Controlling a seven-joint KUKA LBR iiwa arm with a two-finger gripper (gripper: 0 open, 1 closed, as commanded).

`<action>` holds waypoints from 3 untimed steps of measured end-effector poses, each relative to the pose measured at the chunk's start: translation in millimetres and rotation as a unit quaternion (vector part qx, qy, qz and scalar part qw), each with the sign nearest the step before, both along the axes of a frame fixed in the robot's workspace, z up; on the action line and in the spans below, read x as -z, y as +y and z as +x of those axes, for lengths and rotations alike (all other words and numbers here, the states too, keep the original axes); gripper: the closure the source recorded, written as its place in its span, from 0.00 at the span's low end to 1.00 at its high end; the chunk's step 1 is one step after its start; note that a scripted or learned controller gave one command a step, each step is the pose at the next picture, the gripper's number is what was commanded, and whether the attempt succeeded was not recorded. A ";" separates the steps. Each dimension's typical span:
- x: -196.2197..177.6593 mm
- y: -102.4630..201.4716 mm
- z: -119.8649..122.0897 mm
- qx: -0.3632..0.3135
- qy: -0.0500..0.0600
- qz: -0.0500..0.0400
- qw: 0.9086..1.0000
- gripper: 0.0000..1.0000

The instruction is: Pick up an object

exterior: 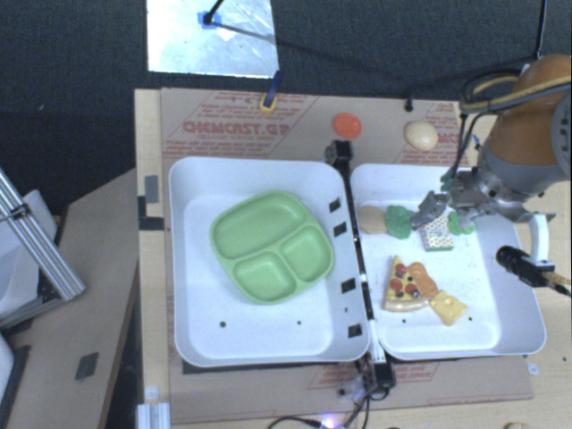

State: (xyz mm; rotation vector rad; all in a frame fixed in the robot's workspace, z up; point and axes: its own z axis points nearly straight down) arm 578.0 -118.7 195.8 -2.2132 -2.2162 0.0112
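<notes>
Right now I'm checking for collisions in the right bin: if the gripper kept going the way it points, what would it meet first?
The gripper points left and down. First in line looks like the green toy, then the tan piece beyond it. Depth is unclear, so it might pass above.

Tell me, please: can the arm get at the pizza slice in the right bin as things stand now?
Probably yes. The pizza slice lies flat in the right bin with nothing over it, and the tool is just above it in the view.
</notes>
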 end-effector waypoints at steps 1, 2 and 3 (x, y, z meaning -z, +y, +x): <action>-6.9 0.1 3.0 -0.001 -0.007 -0.001 1.000 0.00; 46.0 4.8 12.4 -0.002 -0.005 -0.001 1.000 0.00; 102.6 0.9 9.6 0.000 -0.009 -0.003 1.000 0.00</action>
